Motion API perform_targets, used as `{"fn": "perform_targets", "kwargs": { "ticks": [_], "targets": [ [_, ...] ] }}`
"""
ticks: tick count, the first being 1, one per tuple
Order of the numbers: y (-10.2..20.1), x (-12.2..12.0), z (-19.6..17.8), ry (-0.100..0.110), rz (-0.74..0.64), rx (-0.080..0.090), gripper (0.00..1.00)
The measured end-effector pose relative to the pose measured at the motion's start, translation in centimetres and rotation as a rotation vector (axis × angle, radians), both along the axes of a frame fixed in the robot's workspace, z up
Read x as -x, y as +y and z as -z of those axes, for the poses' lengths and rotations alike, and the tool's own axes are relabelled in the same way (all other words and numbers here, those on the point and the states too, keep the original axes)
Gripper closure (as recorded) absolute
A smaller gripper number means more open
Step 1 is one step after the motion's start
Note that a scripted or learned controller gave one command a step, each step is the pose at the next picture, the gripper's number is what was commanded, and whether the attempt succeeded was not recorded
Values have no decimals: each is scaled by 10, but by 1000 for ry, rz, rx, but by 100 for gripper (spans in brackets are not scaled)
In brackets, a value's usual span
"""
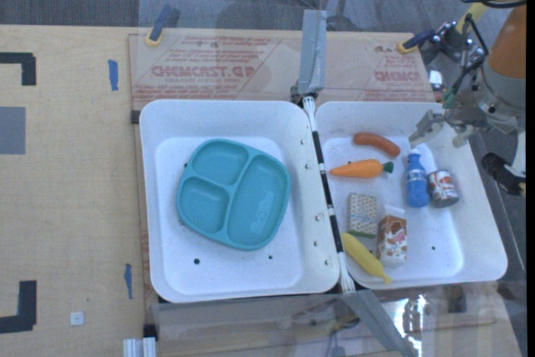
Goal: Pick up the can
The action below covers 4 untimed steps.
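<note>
The can point(443, 187) lay on its side in the right bin point(483, 263), toward that bin's three o'clock edge, touching or very nearly touching the blue bottle point(416, 181) at its nine o'clock. The gripper point(440, 128) hung over the bin's one o'clock corner, at about twelve o'clock from the can and apart from it, its two fingers point(420, 126) splayed wide with nothing between them. The grey arm point(501, 88) with its orange band entered from three o'clock. At eleven o'clock from the bottle lay a sausage point(376, 144), and just below it a carrot point(360, 170) pointing toward nine o'clock. Toward the bin's six o'clock were a small patterned packet point(363, 215), a snack pouch point(392, 240) beside it, and a yellow banana point(365, 256) near the bin's seven o'clock corner. In the left bin point(167, 125) a teal divided plate point(233, 193) sat near the centre.
</note>
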State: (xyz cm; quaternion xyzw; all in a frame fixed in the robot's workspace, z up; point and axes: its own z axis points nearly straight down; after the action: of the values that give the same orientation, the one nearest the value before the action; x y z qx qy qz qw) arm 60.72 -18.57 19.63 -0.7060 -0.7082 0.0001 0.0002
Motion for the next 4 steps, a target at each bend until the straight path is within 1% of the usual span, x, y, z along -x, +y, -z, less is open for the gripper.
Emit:
{"fn": "perform_targets", "kwargs": {
  "ticks": [1, 2, 3, 4],
  "targets": [
    [-30, 12, 99, -8, -44, -3, 0],
    [-27, 56, 107, -10, 70, -10, 0],
    [-23, 118, 108, -7, 140, -5, 0],
    [-27, 118, 97, -12, 147, 2, 100]
  ]
}}
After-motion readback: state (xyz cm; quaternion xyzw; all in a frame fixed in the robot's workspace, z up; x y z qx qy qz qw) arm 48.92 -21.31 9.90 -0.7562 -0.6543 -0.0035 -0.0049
